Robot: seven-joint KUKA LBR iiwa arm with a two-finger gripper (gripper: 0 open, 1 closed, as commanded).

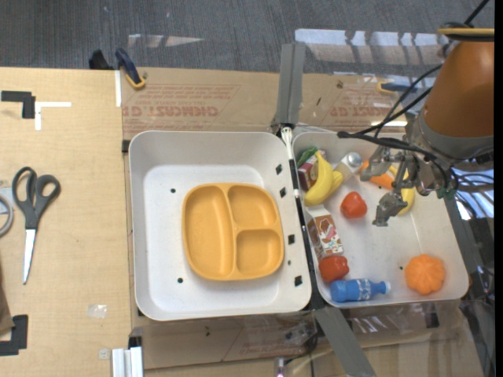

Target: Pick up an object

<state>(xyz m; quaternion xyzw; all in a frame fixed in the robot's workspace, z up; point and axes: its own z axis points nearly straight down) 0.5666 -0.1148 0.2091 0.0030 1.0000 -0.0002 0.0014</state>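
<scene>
On the bench's right bin (440,289), the gripper (395,197) hangs open above a red tomato (354,204).

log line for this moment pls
arm: over right bin | gripper: above bin floor, nothing held | nearest: tomato, banana | left bin: yellow tray

We see bare floor mid-frame in the right bin (440,289), between the tomato (354,205) and orange ball (425,274). Along its left wall the banana (322,184), packet (324,236) and bottle (357,290) crowd passage.
</scene>
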